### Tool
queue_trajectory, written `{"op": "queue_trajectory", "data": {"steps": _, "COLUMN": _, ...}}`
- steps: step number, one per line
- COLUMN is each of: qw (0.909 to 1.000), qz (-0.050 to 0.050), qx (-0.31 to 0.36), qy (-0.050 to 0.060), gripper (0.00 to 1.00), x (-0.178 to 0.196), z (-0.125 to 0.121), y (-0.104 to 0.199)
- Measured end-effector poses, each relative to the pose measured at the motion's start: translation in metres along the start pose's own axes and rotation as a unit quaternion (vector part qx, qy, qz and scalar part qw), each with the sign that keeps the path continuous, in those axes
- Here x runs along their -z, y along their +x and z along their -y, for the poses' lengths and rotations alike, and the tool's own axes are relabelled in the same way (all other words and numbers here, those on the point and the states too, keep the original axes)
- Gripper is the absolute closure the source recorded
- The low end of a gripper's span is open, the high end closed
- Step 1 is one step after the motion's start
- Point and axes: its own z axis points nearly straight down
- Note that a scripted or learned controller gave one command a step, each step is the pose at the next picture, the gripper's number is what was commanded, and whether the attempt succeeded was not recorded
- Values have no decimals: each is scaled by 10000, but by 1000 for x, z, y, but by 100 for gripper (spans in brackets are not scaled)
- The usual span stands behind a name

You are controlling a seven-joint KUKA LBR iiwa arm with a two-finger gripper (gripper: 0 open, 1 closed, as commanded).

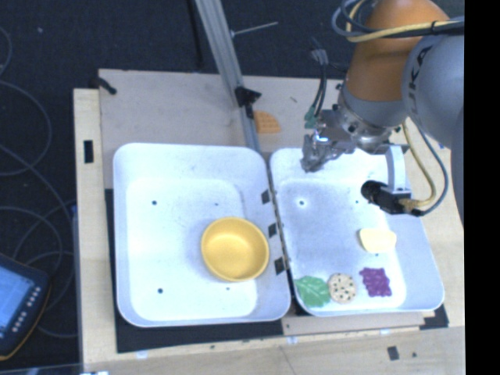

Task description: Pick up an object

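step: reach | gripper (315, 156) at far corner of right bin (422, 244), finger state cannot be told, nothing seen held | targets: cheese (377, 240), cookie (341, 287), leaf (312, 289), grapes (376, 281) along bin's near side, well apart from gripper | advice: travel to bin's near side, centre over one item, descend straight | bowl (234, 248) left of bin | writing: none legible

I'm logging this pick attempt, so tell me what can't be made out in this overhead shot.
- Gripper in the camera view: small and blurred, seen from above under the wrist, so its finger state is unreadable.
- Far corner of the right bin: covered by the arm.
- Green item, cookie and purple item: too small to identify in detail.
- Orange object beyond the bins: blurred.
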Motion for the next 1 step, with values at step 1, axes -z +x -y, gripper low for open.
{"op": "queue_trajectory", "data": {"steps": 1, "qw": 10000, "qz": 0, "qx": -2, "qy": 8, "gripper": 100, "x": -15, "z": -17, "y": 37}}
